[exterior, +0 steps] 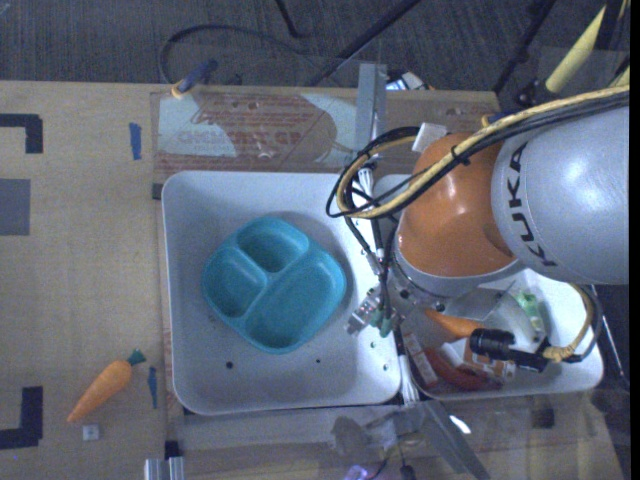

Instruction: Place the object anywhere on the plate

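Observation:
A teal plate [275,283] with three compartments lies in the left white bin [190,228], and nothing rests on it. The grey arm with its orange band [450,218] reaches in from the right and hangs over the right bin [585,363], close to the wall between the bins. My gripper [405,303] points down below the band, and the wrist hides most of it. Beneath it lie an orange carrot-like piece [455,323], a red-brown item [470,373] and a green-and-white item [530,308]. Whether anything is held cannot be seen.
A toy carrot [100,388] lies on the wooden bench left of the bins. Yellow and black cables [365,183] loop from the arm over the left bin's back right corner. A clear panel [260,128] sits behind the bins.

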